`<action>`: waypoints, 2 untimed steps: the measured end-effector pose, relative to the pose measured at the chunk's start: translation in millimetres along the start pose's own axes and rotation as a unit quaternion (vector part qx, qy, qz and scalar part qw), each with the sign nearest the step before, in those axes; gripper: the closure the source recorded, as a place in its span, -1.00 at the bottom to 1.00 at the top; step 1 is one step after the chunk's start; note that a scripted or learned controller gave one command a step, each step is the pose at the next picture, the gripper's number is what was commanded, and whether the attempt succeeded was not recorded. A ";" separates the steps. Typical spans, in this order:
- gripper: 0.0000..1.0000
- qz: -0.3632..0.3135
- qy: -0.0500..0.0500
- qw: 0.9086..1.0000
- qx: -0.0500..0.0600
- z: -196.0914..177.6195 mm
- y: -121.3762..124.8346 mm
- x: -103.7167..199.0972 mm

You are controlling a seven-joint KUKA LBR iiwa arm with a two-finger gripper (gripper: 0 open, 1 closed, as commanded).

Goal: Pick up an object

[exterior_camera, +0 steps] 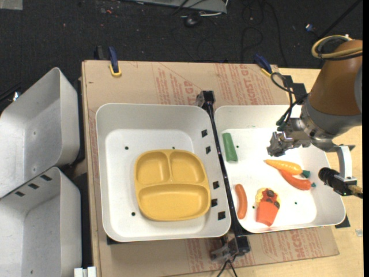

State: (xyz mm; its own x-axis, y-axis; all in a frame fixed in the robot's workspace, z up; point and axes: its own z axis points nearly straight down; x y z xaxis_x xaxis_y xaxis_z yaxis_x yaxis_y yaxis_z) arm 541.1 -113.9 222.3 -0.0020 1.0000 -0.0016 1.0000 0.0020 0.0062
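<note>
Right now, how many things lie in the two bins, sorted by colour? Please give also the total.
Yellow: 1, the divided tray in the left bin
Green: 1, the green block in the right bin
Red: 1, the sausage
Orange or orange-yellow: 3, the carrot, the pepper, the orange carton
Total: 6

2 white bins (109,154), 1 yellow tray (172,184), 5 toy foods (230,147)
</note>
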 end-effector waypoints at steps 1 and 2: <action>1.00 -0.003 0.002 1.000 0.004 5.1 -7.3 55.3; 1.00 -0.003 0.002 1.000 0.004 10.6 -10.5 112.6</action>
State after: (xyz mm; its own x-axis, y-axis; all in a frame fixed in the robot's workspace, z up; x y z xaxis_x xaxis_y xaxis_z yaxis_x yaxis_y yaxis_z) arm 530.5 -1.4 211.5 -0.0080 1.0000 0.0028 1.0000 0.0080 -0.0014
